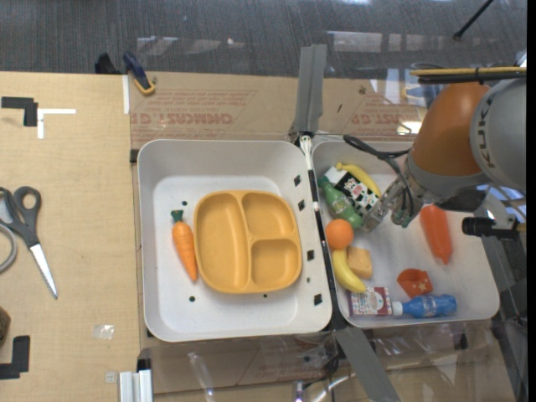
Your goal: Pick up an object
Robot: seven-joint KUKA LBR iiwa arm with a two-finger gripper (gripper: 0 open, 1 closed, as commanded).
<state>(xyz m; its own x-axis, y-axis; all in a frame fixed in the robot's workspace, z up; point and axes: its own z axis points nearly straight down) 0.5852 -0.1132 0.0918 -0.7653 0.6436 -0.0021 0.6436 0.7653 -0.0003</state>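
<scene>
Over right bin (pixel 494 304), gripper (pixel 390 208) hanging low, fingers pointed down-left toward the crowded left side. Jaw state: cannot tell; nothing seen clamped. Judged as approach stage, no object yet lifted.

Just beside gripper, to its left: green bottle (pixel 342 203) lying flat, cow-print carton (pixel 358 193) against it, banana (pixel 362 177) behind. Probably the intended target group, being nearest the tool. Tight packing here likely to hinder a clean grip.

Farther out in same bin: orange (pixel 339 234) touching the bottle end, second banana (pixel 344 271) below it, yellow block (pixel 361 263) beside that. Right of gripper: carrot (pixel 435 232), apart from other items, hence easier to take. Near front wall: red pepper (pixel 415 282), blue bottle (pixel 429 306), small box (pixel 368 301).

Left bin (pixel 155 249): yellow divided tray (pixel 248 241) at centre, compartments bare; second carrot (pixel 184 246) alongside its left edge.

Bins side by side on cardboard sheet (pixel 209 111). Wooden bench (pixel 67 224) to the left, with scissors (pixel 32 234). Dark carpet (pixel 251 15) beyond.
</scene>
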